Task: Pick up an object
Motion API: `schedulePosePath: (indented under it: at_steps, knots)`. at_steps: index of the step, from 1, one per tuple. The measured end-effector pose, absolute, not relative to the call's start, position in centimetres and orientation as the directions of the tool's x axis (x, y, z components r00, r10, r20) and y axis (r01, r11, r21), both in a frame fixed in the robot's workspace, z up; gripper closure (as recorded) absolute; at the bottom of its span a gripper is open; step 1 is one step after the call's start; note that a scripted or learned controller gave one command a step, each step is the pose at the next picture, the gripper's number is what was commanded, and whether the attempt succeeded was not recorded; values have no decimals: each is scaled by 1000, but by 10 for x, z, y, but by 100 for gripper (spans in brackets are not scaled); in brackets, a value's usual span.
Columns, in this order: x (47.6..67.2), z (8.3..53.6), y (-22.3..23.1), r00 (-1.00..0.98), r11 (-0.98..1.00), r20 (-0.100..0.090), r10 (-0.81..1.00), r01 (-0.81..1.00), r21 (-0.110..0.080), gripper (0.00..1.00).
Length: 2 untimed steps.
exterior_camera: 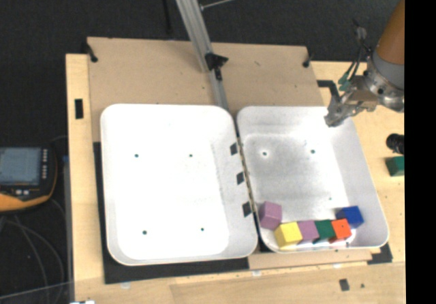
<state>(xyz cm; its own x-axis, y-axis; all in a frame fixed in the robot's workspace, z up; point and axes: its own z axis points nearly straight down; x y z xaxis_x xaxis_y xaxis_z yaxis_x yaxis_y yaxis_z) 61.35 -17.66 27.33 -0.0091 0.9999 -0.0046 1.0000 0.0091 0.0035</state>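
Left bin (170,180) beside the right bin (306,139), rims touching. Inside the right bin, along its near wall, running rightward: purple block (270,214), yellow block (288,233), paler purple block (308,230), green block (323,229), orange block (340,229), blue block (349,215), packed close. Claw (336,116) over the right bin's far right corner, well apart from the blocks; spread impossible to tell.

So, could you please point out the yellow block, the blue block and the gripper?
yellow block (288,233): camera view, middle of its top face
blue block (350,215): camera view, its top face
gripper (336,116): camera view, at its fingertips
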Motion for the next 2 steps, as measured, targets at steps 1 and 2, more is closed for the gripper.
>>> schedulePosePath:
  at_steps: [1,2]
  knots:
    - [582,147,-113,-5,5,2,1000,1000,-8,100]
    - [525,199,-48,-7,7,3,1000,1000,1,100]
